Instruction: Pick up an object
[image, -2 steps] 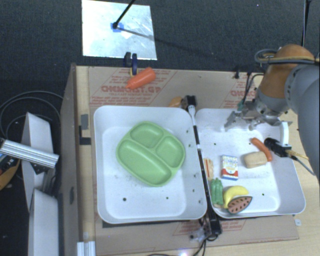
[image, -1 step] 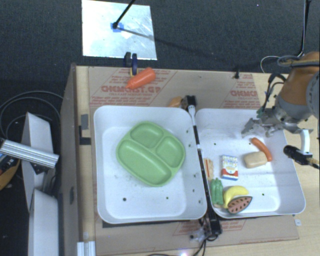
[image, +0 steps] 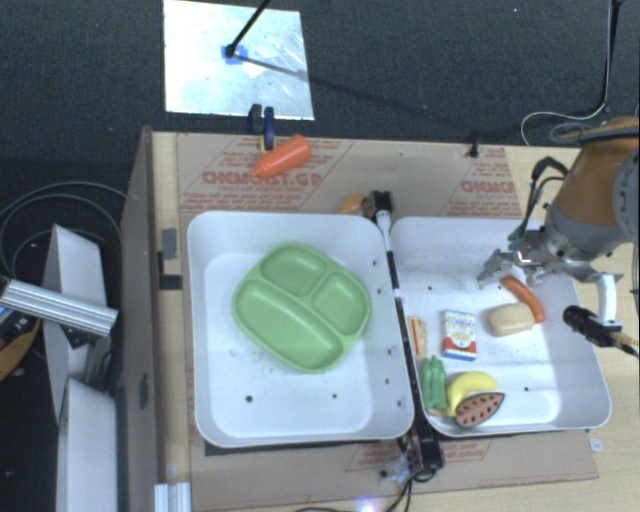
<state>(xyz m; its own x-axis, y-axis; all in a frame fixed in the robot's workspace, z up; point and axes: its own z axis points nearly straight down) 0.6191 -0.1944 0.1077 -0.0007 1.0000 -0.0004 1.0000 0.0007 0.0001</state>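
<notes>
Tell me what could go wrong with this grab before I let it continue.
The gripper sits at the upper end of the orange sausage, so a close there may only clip its tip. The beige bread piece touches the sausage and could get nudged. Toys crowd the right bin's lower left corner, leaving little finger room.

Right bin: orange sausage (image: 523, 297) aslant beside beige bread roll (image: 510, 320); small carton (image: 459, 334) flat; banana (image: 470, 386), watermelon slice (image: 479, 409) near front edge.

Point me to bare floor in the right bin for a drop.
Free: right bin back-left floor, between the divider and the claw; also the front-right corner past the banana. Crowded: front-left, where juice box, green pepper, banana and watermelon slice cluster; sausage and bread sit by the claw.
</notes>
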